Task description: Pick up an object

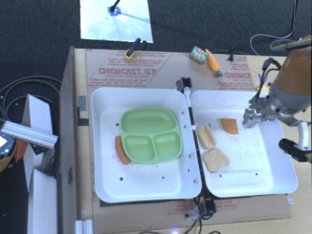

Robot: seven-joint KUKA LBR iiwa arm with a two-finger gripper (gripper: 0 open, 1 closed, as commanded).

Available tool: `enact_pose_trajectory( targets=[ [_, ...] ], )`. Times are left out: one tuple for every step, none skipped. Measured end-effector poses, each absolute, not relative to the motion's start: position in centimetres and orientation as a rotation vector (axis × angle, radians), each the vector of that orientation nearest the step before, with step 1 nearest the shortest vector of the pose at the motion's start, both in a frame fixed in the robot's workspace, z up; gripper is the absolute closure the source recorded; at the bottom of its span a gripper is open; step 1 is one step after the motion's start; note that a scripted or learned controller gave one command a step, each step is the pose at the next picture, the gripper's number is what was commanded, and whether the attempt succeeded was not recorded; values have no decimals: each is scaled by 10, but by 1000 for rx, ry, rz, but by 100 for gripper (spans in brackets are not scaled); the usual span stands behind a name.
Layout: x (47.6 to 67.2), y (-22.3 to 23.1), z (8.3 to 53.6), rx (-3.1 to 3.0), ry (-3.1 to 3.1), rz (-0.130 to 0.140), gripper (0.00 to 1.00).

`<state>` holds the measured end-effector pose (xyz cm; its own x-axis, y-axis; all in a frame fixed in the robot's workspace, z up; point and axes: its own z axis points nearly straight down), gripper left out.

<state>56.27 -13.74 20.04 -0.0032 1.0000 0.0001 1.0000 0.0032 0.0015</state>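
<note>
The task is at its approach step, as I judge it: nothing is lifted yet, and all the food pieces lie on the bin floors.

Nearest to the camera, in the right bin, a toast slice lies close to the divider between the bins. Just behind it lies a pale bread roll, and further back an orange cracker-like piece, which is the thing closest to the arm. In the left bin a green divided plate rests, with a sausage touching its left edge.

The gripper hangs over the far right part of the right bin, near the orange piece but apart from it. Whether its tip is spread or closed I cannot tell from this view; nothing is seen held in it.

The next move, I think, asks the arm to shift a little toward the divider, come above the orange piece, and then go down on it.

Beyond the bins, on the cardboard, lie a small can and a toy carrot.
</note>
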Motion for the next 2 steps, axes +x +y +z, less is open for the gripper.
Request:
enact_pose_trajectory(
  targets=[
    [570, -118, 85, 2216, 2224, 2, 0],
    [602, -117, 102, 2215, 2224, 3, 0]
  ],
)
